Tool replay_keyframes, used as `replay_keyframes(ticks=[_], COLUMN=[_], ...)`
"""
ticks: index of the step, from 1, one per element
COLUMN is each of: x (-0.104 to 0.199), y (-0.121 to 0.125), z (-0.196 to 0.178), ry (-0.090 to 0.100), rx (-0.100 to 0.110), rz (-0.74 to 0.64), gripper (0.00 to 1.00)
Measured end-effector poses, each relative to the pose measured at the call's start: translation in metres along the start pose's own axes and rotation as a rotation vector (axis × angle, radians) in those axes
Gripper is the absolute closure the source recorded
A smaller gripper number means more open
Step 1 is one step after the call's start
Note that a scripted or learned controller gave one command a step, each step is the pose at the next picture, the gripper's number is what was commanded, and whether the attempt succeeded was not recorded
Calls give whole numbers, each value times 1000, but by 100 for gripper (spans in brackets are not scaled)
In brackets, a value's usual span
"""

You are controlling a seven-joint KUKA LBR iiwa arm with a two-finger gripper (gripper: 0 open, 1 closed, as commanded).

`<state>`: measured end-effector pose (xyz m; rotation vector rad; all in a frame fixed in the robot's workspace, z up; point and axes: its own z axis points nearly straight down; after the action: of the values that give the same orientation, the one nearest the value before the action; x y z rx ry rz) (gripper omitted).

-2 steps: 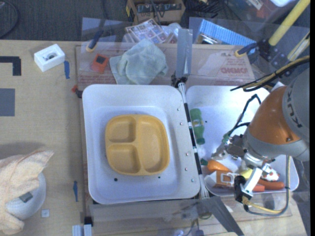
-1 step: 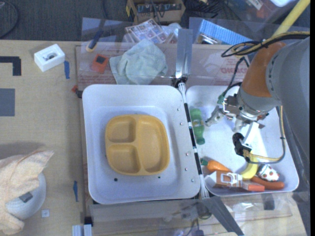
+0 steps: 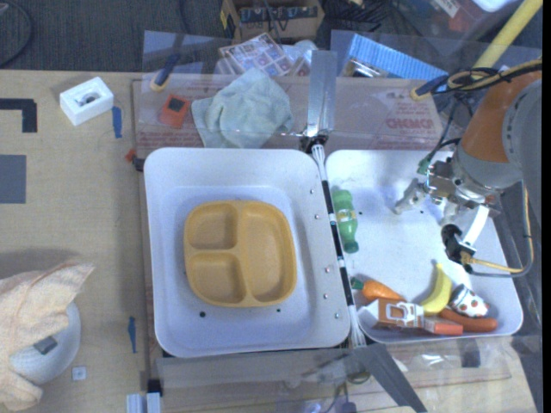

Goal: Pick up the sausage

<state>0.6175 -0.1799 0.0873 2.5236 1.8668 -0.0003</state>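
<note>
The sausage [image 3: 476, 323], a reddish-brown stick, lies at the near right corner of the right bin [image 3: 387, 175], partly under a small white and black toy [image 3: 470, 300]. My gripper [image 3: 437, 214] hangs over the far right part of that bin, well behind the sausage. Its fingers are spread open and nothing is between them.
Beside the sausage lie a yellow banana [image 3: 437, 289], an orange carrot [image 3: 380, 290] and a small orange and white piece [image 3: 401, 314]. A green bottle [image 3: 345, 219] lies along the right bin's left wall. The left bin [image 3: 164, 188] holds a yellow divided plate [image 3: 240, 252].
</note>
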Motion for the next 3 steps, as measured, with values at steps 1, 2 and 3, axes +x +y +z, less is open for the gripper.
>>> replay_keyframes(ticks=[1,2,3], x=[6,50,40], y=[-61,-140,-34], z=[-1,-2,0], ry=[2,5,1], rx=[-2,-4,-4], rz=[36,163,39], gripper=[0,0,0])
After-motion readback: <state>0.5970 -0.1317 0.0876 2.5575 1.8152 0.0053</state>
